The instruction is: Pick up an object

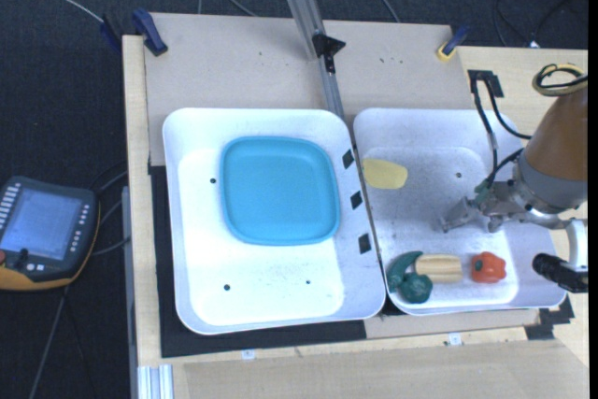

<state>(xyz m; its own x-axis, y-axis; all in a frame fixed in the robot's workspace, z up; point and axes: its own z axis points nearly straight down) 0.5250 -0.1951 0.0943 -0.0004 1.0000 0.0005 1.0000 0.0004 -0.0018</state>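
In the right bin (425,163), my gripper (472,221) hangs over the bare floor at mid-right, open, with nothing between its fingers. Just below it, along the bin's front wall, lie a red pepper-like object (486,267), a tan cylinder (439,268) and a dark green object (409,277), all three in a row and close together. A flat yellow piece (384,174) lies apart at the bin's left side. The grey wrist with its orange band (559,145) comes in from the right.
The left bin (192,229) holds a square blue plate (280,190). A metal post (308,5) slants down to the divide between the bins. Black cables (486,112) hang beside the arm. A teach pendant (42,231) lies off the bench at left.
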